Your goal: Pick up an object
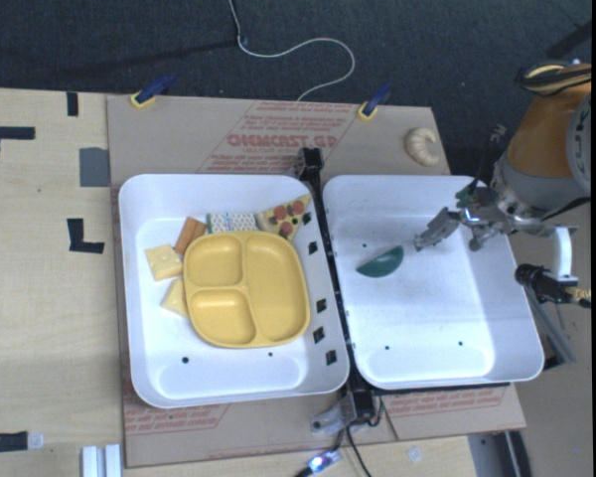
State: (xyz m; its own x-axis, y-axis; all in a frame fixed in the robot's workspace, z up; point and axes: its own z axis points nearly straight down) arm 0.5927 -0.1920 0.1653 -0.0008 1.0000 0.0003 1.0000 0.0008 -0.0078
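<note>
1. Where the two-finger gripper hangs over the right shallow white bin, whether its fingers are open cannot be told.
2. A dark green curved piece is seen lying just beside it.
3. Brown cardboard is spread beneath both bins.

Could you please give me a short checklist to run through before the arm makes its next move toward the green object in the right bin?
1. Target in view: the green object lies unobstructed in the right bin: ok.
2. End effector position: over the right bin, up and right of the target, not yet on it: not ok.
3. Nothing held between the fingers: cannot tell.
4. Neighbours: no other item lies beside the target: ok.
5. Yellow divided plate and food pieces sit in the left bin, away from the path: ok.
</note>
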